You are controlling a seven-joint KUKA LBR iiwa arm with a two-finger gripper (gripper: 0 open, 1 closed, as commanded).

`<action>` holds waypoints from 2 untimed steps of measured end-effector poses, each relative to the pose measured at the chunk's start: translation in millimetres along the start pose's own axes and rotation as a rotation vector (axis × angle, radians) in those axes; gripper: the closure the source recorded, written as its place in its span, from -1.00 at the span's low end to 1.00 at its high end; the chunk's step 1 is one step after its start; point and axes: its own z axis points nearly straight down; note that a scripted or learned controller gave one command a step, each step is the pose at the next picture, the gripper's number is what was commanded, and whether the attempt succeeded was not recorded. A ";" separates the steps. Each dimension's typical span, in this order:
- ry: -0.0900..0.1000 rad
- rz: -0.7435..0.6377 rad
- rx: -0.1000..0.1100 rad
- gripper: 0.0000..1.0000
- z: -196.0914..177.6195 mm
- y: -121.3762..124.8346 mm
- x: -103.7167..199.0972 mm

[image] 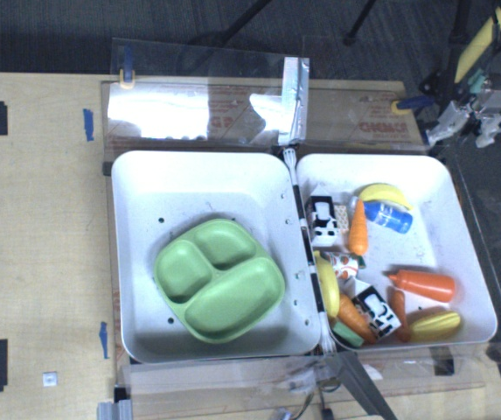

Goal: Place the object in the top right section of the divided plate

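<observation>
1. Divided plate (pixel 219 280): green, with rounded corners, it lies flat in the left bin (pixel 145 191), toward that bin's near half and turned at a slant to the bin walls.
2. Its ridges split it into three sections: two smaller ones on the far side and one long one on the near-right side.
3. The loose objects all lie in the right bin (pixel 438 191), well apart from the plate and across the wall where the two bins meet.
4. Far group: a yellow piece (pixel 383 194) touches a blue cylinder (pixel 393 218). Just left of them, an orange carrot (pixel 358 228) lies beside a black-and-white block (pixel 322 221).
5. Near group: a yellow banana (pixel 326 289) lies along the bin's left wall. Next to it are a second carrot (pixel 349 313) and another black-and-white block (pixel 378 311).
6. Toward the right wall lies an orange bottle-shaped item (pixel 422 283), with a yellow oblong piece (pixel 435 324) just nearer the camera.
7. The gripper (pixel 470 119) appears as a grey metal shape at the upper right, beyond the far right corner of the right bin, above the dark floor and well apart from every object.
8. At this size and angle I cannot tell whether the gripper is open or closed. Nothing can be seen held in it.
</observation>
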 end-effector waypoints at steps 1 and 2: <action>-0.001 -0.065 0.000 -1.00 4.8 0.2 2.9; 0.000 -0.299 -0.001 -1.00 19.4 -54.1 21.0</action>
